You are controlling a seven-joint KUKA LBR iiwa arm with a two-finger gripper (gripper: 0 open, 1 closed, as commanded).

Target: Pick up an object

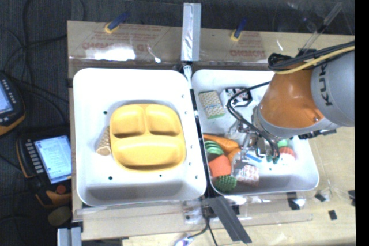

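A: Looking at the right bin (305,178). Seems crowded: a heap of small toys near the left wall, with an orange piece (219,166), a green knobbly piece (225,182) and a carrot-like thing (226,144). Further back, lying apart, a small checked packet (211,103).

B: And the gripper (253,154)? Hanging low over the heap, just right of the orange piece. Cannot tell how far apart the jaws stand; too much cable and shadow there. Nothing seen held between them.

A: Agreed. About handling: probably light, hollow plastic, stiff but smooth, so likely slippery. Better to close across the narrow sides of the orange piece, not on a rounded end. Risk of pushing the neighbours, because touching each other.

B: Left bin (86,135) now. Holding a yellow divided tray (147,134) in the middle, and a tan cone-like thing (104,142) touching its left edge. Well apart from the arm (300,101).
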